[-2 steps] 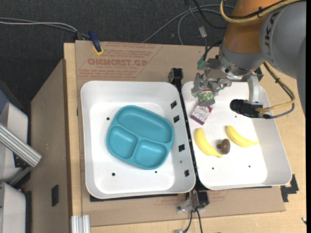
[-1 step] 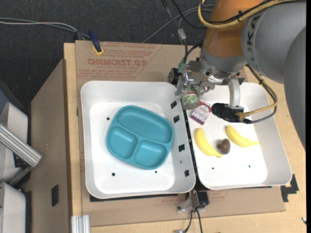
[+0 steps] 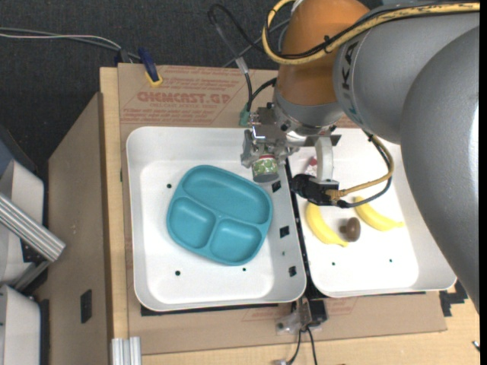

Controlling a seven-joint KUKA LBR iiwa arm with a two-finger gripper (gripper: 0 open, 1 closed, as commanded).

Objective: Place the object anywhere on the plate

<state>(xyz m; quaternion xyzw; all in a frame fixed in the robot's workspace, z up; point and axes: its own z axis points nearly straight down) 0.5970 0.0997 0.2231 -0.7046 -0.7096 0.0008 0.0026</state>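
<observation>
Arm: the grey arm with its orange band [image 3: 323, 21] is reaching in from the right and hanging over the inner edges of the two bins.
Gripper: the gripper [image 3: 264, 166] is sitting above the upper right corner of the left bin, just off the plate's upper right rim.
Claw state: the claw is looking clenched on a small greenish object [image 3: 265, 169], which is showing between the finger ends; what the object is, I cannot tell.
Object position: the small greenish object is hanging at the plate's rim, beside the plate rather than over its compartments; whether it is touching the rim cannot be told.
Plate: the teal plate [image 3: 219, 214], with three compartments, is lying tilted in the left bin [image 3: 152, 280], near its middle.
Right bin: the right bin [image 3: 403, 268] is holding two bananas, one [image 3: 323, 225] near the inner wall and one [image 3: 377, 217] further right, with a small brown item [image 3: 350, 229] lying between them.
Cable: a yellow cable [image 3: 373, 182] is looping above the bananas.
</observation>
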